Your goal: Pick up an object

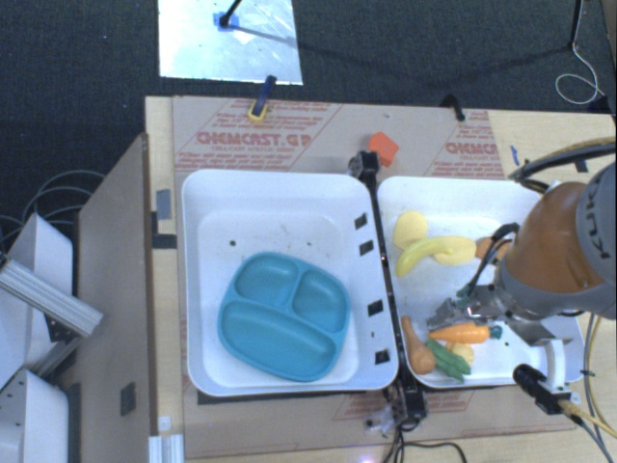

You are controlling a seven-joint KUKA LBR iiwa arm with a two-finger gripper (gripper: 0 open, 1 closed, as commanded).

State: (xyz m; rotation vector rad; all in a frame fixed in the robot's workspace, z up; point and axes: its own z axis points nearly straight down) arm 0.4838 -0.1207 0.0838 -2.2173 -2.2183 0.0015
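My gripper [465, 314] is low in the right bin [540, 196], at its front left. An orange carrot [463, 334] lies right against its lower side; whether the carrot is gripped is not visible. A green vegetable [446, 359] and a brownish-orange piece [416, 347] lie just in front of the carrot, by the front wall. A yellow banana [431, 251] and a pale yellow round fruit [411, 227] rest further back on the left side of the bin. The arm's orange band [549, 244] covers the bin's right half.
The left bin [280, 196] holds a blue divided plate [283, 314]. Black clips run along the divider [383, 278] between the bins. An orange block [384, 148] sits on the cardboard behind the bins. Cables hang at the bench's front right.
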